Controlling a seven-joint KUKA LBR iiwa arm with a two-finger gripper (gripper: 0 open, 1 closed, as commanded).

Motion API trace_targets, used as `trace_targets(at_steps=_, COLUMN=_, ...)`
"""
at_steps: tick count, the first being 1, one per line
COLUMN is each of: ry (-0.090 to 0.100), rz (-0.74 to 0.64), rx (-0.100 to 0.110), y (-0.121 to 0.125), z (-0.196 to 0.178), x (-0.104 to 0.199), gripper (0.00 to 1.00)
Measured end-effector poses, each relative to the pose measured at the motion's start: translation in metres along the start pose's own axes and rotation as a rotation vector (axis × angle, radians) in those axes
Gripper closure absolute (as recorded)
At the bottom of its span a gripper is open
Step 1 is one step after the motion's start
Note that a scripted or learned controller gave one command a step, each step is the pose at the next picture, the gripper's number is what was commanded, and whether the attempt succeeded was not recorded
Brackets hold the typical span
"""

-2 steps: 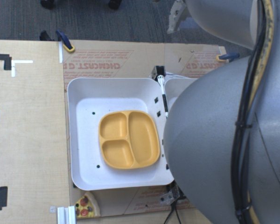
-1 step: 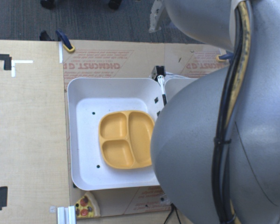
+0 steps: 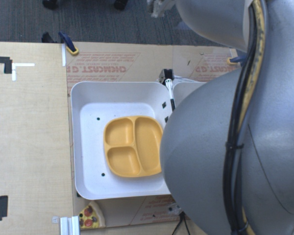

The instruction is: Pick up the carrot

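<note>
Carrot position indeterminable, yellow divided plate in left white bin at centre frame, grey arm covering right side, gripper state cannot be told.

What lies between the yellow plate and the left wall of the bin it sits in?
In the camera view, bare white bin floor with two small dark holes separates the plate from that wall. Nothing else lies there.

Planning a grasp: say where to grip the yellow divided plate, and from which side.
Pinch the raised rim of the yellow divided plate at its left edge, coming straight down: it lies flat in the white bin, probably too wide to span, and the arm covers its right edge.
</note>
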State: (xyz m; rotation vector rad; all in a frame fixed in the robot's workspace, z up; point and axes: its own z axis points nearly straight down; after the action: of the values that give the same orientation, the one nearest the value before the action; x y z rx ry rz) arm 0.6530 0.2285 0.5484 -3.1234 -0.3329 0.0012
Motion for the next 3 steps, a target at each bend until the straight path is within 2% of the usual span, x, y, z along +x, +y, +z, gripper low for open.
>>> trace_targets(at_steps=1, ry=0.000, rz=0.000, rx=0.000, y=0.0000, z=0.0001, x=0.0000, gripper=0.00)
trace_targets(at_steps=2, ry=-0.005, rz=0.013, rx=0.000, y=-0.0016, z=0.0092, x=-0.0080, gripper=0.00)
trace_targets(at_steps=3, ry=-0.006, rz=0.009, rx=0.000, y=-0.0009, z=0.0021, x=-0.0071, gripper=1.00)
